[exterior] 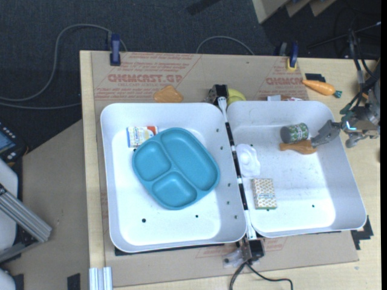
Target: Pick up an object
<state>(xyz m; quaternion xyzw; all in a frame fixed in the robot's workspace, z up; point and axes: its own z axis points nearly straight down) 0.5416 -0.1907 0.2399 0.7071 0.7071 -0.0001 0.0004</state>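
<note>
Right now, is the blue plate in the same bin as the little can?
No, the blue divided plate lies in the left bin, the can in the right bin.

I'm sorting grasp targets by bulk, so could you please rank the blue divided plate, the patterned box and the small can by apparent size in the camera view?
1. blue divided plate, by far the largest.
2. patterned box and small can: these look alike in size, so I would not rank them.

Arm (366, 116) at right edge (low, partly cropped)
</note>
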